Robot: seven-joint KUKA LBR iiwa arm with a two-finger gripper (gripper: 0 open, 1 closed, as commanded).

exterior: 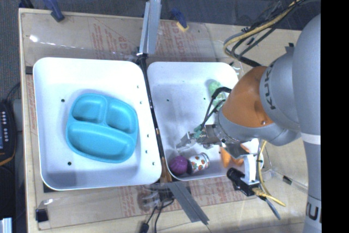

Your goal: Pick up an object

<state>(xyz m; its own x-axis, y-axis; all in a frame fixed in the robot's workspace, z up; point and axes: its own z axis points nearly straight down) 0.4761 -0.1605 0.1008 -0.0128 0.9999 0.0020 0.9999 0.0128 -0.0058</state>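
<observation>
Dark grey carpet surrounds a pale wooden desk (109,35) that carries 2 shallow white bins side by side. On the camera's left, the left bin (49,73) holds a blue divided tray (102,127) with 3 compartments, lying flat near the bin's middle. A metal bar (149,24) stands at the far end of the seam between the bins, and 2 blue clamps (53,7) grip the desk's far edge.

Reaching in from the camera's right, the grey arm (297,90) with its orange band (248,103) hangs over the right bin (169,84). Its pincer (188,140) sits low in that bin's near half, its fingers slightly apart with nothing visible between them.

Just below the pincer, in the bin's near-left corner, a purple ball (178,164) lies touching a small white can with red and green markings (198,162). An orange object (226,156) peeks out beside the arm's wrist, partly hidden. A green object (212,86) rests near the bin's far right side, partly behind the arm. Yellow and black cables (256,35) loop over the desk at the far right.
</observation>
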